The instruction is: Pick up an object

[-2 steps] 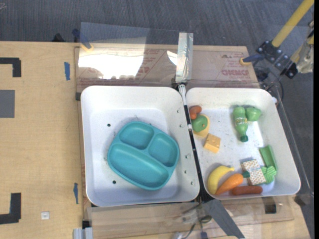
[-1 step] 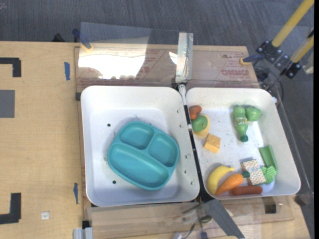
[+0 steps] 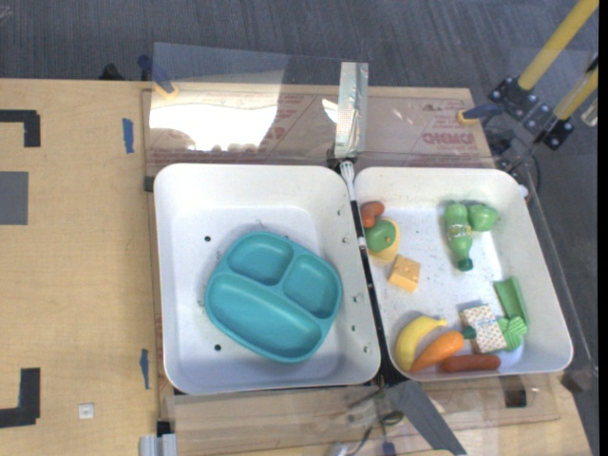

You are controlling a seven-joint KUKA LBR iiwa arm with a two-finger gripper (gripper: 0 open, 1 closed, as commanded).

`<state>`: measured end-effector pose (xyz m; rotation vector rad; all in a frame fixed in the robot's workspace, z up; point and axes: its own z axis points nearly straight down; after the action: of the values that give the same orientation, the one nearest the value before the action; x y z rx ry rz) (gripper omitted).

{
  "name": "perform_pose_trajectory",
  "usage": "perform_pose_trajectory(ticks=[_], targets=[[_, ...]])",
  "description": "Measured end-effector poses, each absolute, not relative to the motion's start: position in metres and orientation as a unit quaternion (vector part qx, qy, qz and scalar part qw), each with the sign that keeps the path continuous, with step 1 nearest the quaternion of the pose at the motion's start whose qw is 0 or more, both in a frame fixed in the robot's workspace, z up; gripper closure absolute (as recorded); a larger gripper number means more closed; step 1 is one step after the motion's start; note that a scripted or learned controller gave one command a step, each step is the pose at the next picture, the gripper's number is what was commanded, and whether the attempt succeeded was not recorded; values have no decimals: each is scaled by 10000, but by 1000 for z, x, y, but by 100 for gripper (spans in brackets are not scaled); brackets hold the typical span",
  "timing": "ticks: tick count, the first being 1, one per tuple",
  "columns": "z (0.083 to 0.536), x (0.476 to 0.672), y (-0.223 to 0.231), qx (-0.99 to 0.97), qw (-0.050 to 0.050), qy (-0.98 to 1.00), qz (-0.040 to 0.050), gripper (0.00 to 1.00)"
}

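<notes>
Two white bins sit side by side on the table. The task's candidates all lie in the right bin.

Count, nearest row first:
- one red sausage along the near wall
- one carrot, touching the sausage
- one banana, touching the carrot
- one patterned box
- one small green piece beside the box; identity unclear

Mid bin:
- one green block near the right wall
- one cheese cube, standing apart from its neighbours

Far end:
- one apple against the dividing wall
- one orange-red item just behind the apple
- one green bottle
- one green pepper, touching the bottle

Total: eleven loose items.

The left bin holds one teal tray with three compartments.

End effector: I cannot tell whether it is spread or pressed together. Nothing has been lifted; the pick is not yet done.

Recommendation: take the cheese cube. It has flat sides and bare floor all round, so a straight descent with the jaws across two opposite faces should seat cleanly. The near row is judged risky, as its items touch one another and crowd the wall. The apple is tight to the divider and likely to roll.
</notes>
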<state>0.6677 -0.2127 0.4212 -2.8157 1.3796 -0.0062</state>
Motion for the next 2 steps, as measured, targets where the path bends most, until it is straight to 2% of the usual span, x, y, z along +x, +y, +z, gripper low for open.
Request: perform_pose_trajectory(ticks=[1,2], targets=[[418,651,-213,-9812,16,1929,-10,100],[443,668,-221,-9950,18,998,-17,100]])
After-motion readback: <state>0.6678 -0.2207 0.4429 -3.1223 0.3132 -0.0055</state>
